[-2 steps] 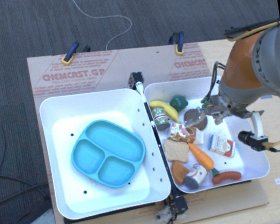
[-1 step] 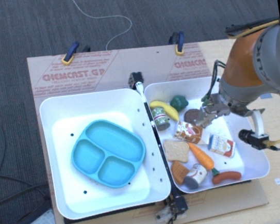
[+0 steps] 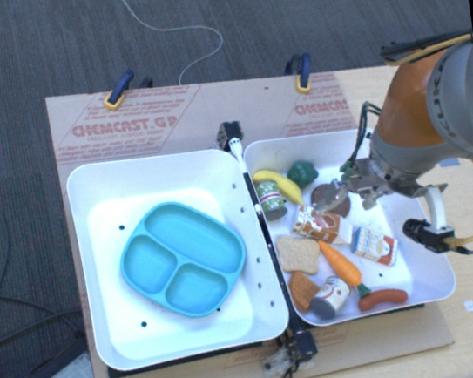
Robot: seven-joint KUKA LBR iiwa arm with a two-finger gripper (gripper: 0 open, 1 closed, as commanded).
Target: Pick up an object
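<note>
The right bin (image 3: 425, 274) holds several toy foods. A yellow banana (image 3: 278, 184) and a green vegetable (image 3: 302, 171) lie at its far end, with a small green-labelled can (image 3: 270, 198) beside them. A brown snack packet (image 3: 317, 224), a bread slice (image 3: 299, 253), an orange carrot (image 3: 340, 263), a white and red carton (image 3: 373, 242) and a red sausage (image 3: 382, 298) fill the rest. My gripper (image 3: 347, 193) hangs low over the bin's middle, just right of the snack packet and behind the carton. Nothing shows clearly as held.
The left bin (image 3: 89, 206) contains a blue three-section plate (image 3: 183, 258). A brown cookie (image 3: 303, 290) and a grey and white item (image 3: 328, 298) sit at the right bin's near corner. Clamps (image 3: 301, 73) hold the cardboard at the back. The arm (image 3: 427, 111) covers the right bin's far right corner.
</note>
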